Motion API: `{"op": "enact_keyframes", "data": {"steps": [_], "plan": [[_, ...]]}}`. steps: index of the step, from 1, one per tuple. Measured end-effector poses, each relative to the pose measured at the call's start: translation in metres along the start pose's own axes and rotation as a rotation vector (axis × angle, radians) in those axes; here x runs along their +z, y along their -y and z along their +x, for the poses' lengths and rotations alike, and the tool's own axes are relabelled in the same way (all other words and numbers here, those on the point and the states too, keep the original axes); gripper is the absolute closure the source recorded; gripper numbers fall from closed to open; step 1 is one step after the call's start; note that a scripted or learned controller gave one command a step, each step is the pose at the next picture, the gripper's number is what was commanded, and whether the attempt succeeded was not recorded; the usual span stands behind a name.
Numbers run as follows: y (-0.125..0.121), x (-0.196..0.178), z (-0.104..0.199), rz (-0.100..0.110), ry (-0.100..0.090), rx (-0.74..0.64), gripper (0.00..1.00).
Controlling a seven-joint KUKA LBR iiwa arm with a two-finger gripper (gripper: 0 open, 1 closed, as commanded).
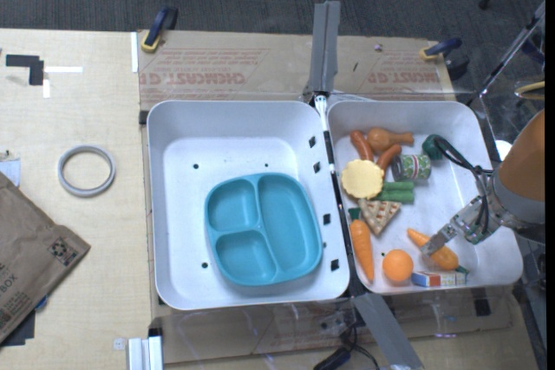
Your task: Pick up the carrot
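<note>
**Hand low in the right bin, carrot lying apart**

The carrot (362,251) lies lengthwise along the left wall of the right bin (482,131), near its front-left corner, just beside an orange ball (398,266). The hand (440,243) reaches in from the right edge of the tabletop (52,113) and sits low over a small orange piece (433,249) near the bin's front; how far its fingers are parted, I cannot tell. A blue divided plate (262,229) rests in the left bin (173,186).
</note>
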State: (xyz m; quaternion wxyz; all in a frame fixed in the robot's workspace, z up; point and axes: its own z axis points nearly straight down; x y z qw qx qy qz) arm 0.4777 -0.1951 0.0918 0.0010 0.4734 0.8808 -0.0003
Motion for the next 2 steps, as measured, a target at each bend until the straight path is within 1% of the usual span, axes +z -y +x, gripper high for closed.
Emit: {"op": "enact_keyframes", "data": {"steps": [1, 2], "plan": [[-0.001, -0.009, 0.0, -0.001, 0.001, 0.002, 1.0], [-0.043, -0.099, 0.036, 0.0, 0.0, 0.226, 1.0]]}}
